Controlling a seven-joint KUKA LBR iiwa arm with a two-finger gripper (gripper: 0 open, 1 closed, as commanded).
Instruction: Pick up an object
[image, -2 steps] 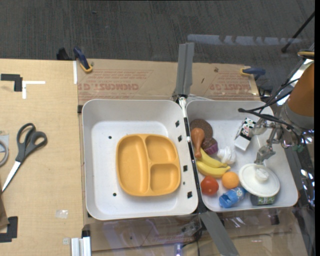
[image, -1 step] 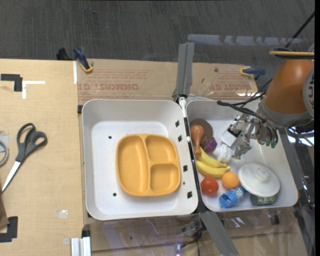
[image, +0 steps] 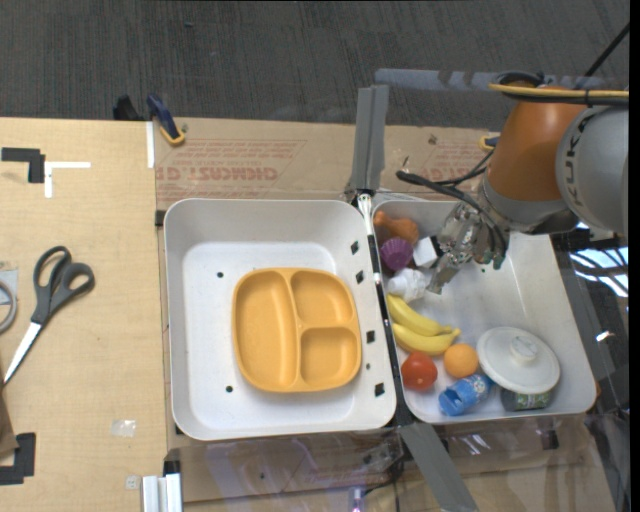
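The arm reaches in from the right and hangs its jaws over the upper middle of the right bin. Whether the jaws are apart or together cannot be told; they are small and dark against the bin floor, and nothing is seen between them.

Just left of the jaws lie a purple object, a white scrap and, behind them, an orange-brown item near the bin's far-left corner. Below the jaws a banana lies along the left wall. Near the front edge sit a tomato, an orange, a blue object and a white lid resting on a dark cup.

The left bin holds a yellow divided plate. On the desk to the left lie scissors.
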